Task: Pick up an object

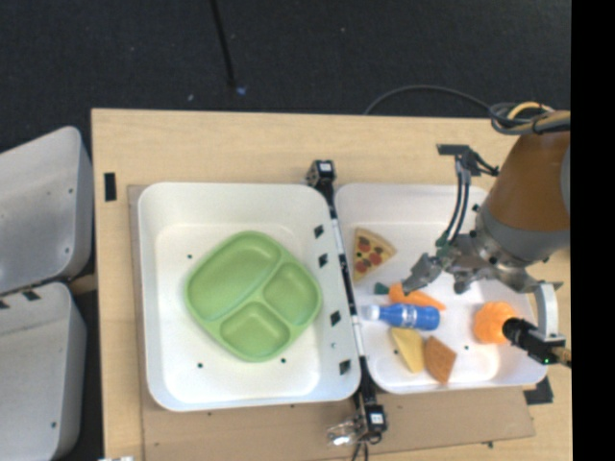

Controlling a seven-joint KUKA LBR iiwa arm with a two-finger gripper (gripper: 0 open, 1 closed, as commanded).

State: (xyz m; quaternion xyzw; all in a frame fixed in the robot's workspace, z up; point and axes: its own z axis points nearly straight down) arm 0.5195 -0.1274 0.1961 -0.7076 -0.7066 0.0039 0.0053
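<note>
The grey KUKA arm with its orange band (531,176) is reaching in from the right and hanging over the right-hand shallow white bin (404,200). Its two-finger gripper (444,272) is hovering low above the bin floor, just above and to the right of the small orange carrot-shaped toy (415,299). The dark fingers are looking slightly spread, though the view is too small and dim to settle it, so I cannot tell whether they are apart or together; nothing is showing between them.

The toys are all lying in the right bin. A triangular pizza-slice toy with red dots (371,252) is resting near the bin's left wall, apart from the rest. Below it, a blue plastic bottle with a white cap (404,316) is lying on its side, its cap pointing towards the divider, with the carrot just beside its upper edge. Beneath the bottle, a pale yellow cheese-like wedge (408,350) and a brown bread-like slice (441,359) are sitting side by side, touching. A round orange ball-shaped fruit (492,323) is lying to the right, near the arm's black fitting.

In the left-hand shallow white bin (159,209), a light green plastic plate with three compartments (252,295) is lying flat and turned at a slant. Both bins are sitting on a pale wooden bench (221,142).
</note>
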